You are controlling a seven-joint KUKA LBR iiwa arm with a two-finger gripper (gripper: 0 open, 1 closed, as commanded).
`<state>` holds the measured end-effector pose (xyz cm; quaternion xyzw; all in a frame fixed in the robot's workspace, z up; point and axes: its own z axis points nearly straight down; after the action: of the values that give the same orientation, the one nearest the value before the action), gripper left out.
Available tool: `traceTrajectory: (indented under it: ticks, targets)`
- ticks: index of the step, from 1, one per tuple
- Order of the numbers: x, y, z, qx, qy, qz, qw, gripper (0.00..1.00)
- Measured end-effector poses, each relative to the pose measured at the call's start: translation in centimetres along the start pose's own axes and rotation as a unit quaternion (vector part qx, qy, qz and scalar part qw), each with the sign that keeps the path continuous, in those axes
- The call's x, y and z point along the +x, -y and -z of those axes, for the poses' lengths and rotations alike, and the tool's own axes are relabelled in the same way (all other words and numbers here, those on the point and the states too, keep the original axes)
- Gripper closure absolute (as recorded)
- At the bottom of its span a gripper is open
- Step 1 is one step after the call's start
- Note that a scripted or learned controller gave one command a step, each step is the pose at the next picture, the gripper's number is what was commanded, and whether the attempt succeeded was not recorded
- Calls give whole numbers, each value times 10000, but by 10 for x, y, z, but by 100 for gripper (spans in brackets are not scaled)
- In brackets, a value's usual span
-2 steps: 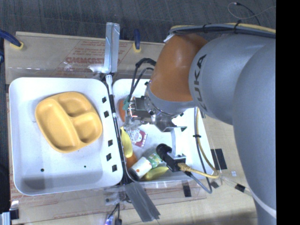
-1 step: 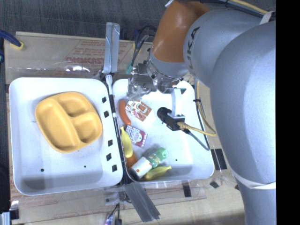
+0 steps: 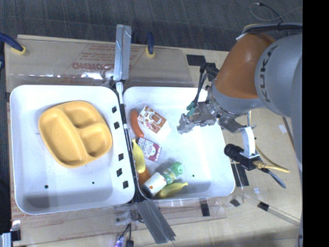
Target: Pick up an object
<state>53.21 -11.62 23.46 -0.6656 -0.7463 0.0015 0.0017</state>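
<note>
Over the right shallow white bin (image 3: 218,181), the grey arm's gripper (image 3: 186,123) — hanging above bare floor, apart from all objects; open or closed, impossible to tell. Along this bin's left side: small white-and-orange carton (image 3: 152,120), orange sausage-shaped toy (image 3: 135,122) beside it, dark red packet (image 3: 148,148), yellow banana (image 3: 138,156), green-and-white bottle (image 3: 165,176) lying near the front. In the left white bin (image 3: 25,184) — a yellow divided plastic plate (image 3: 75,133).
</note>
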Motion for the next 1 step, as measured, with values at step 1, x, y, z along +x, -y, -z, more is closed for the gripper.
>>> traceTrajectory:
  ticks: [1]
  targets:
    - [95, -19, -44, 9, -4, -723, 9974, 100]
